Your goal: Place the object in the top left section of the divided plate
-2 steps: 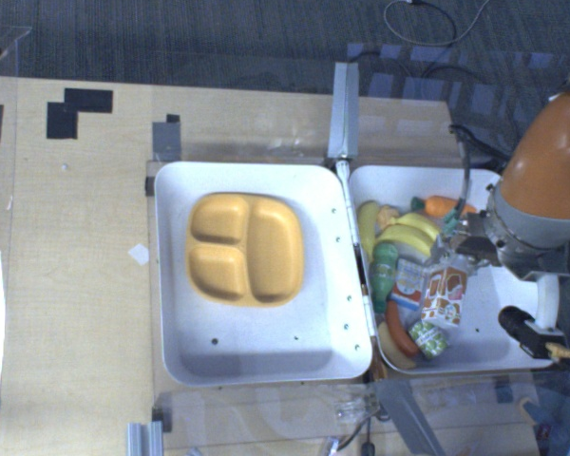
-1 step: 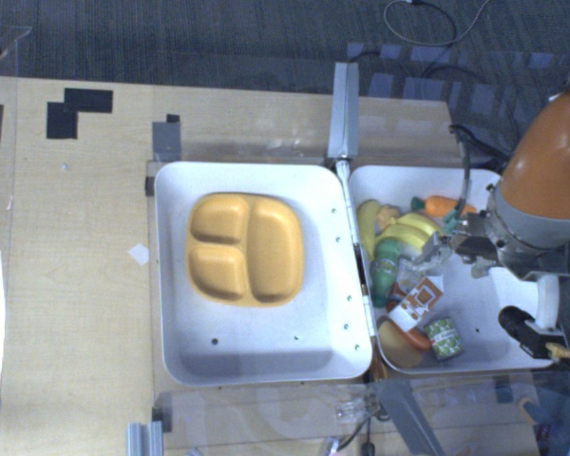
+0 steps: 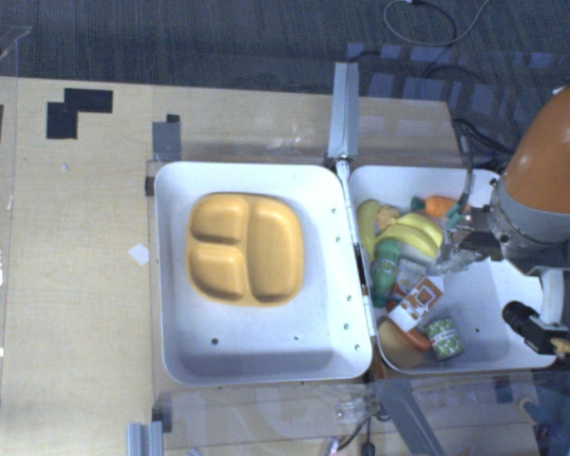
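A yellow divided plate (image 3: 245, 248) lies in the left bin (image 3: 256, 354), with two small sections on its left and one large section on its right. All three sections look bare. In the right bin (image 3: 484, 312) lies a pile of toy food: yellow bananas (image 3: 410, 232), a green bottle (image 3: 385, 266), a carrot (image 3: 438, 205), a brown-and-white packet (image 3: 417, 302) and a small green can (image 3: 444, 338). My gripper (image 3: 456, 247) hangs over the right bin, just right of the bananas and above the packet.
A metal divider bar (image 3: 343, 112) runs between the two bins at the back. The arm's orange band (image 3: 551, 160) and grey wrist cover the right bin's right side. Black cables (image 3: 427, 17) lie on the floor behind the bench.
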Robot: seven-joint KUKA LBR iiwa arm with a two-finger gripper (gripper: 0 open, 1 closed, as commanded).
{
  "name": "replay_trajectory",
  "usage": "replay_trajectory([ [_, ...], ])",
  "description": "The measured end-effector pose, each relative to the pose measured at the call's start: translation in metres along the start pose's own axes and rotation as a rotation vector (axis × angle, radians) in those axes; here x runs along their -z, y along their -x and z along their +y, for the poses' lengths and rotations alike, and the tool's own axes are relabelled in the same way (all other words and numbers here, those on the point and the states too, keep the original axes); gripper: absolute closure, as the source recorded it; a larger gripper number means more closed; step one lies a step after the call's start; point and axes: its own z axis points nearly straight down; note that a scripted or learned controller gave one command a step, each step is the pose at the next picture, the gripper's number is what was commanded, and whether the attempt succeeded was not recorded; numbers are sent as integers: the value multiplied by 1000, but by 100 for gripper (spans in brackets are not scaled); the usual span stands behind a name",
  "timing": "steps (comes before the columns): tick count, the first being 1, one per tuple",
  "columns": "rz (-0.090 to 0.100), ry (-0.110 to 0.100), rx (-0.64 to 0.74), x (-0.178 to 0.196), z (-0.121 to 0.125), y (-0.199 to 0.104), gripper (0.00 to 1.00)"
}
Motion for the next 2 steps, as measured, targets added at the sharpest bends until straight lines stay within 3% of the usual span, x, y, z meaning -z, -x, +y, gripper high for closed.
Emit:
replay_trajectory([
  [1,0,0,0,0,0,0,0],
  [2,-1,3,8,10,2,-1,100],
])
